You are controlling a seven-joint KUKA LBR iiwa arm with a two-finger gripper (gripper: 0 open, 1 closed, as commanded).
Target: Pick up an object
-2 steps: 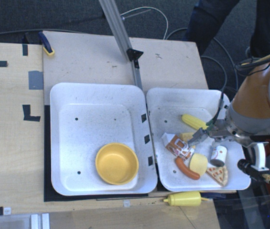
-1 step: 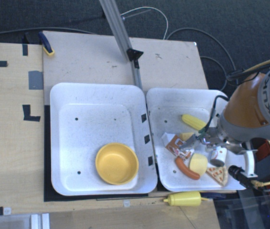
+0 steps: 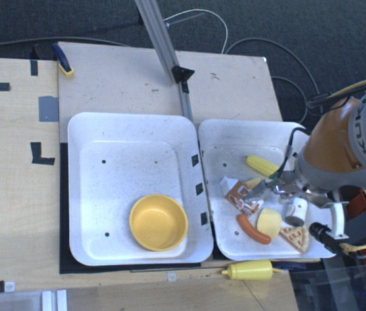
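Over the right bin: arm [image 3: 338, 141] reaches in from the right, orange band above the wrist, gripper [image 3: 274, 188] lowered among the toy food
Claw state: cannot tell; metal parts blur together
Pick candidates: corn cob [image 3: 261, 166] near the far wall; brown packet [image 3: 241, 196] just left of the gripper; pale yellow block [image 3: 269, 222] touching the sausage [image 3: 254, 230]; pizza slice [image 3: 296, 238] by the near rim
Open room: right bin [image 3: 225, 135] crowded at centre, bare along its far wall
Left bin [image 3: 98, 154]: smooth white, rounded corners; yellow bowl [image 3: 159, 221] at its near right
Bench edge: yellow mustard bottle [image 3: 251, 270] lying outside the bins
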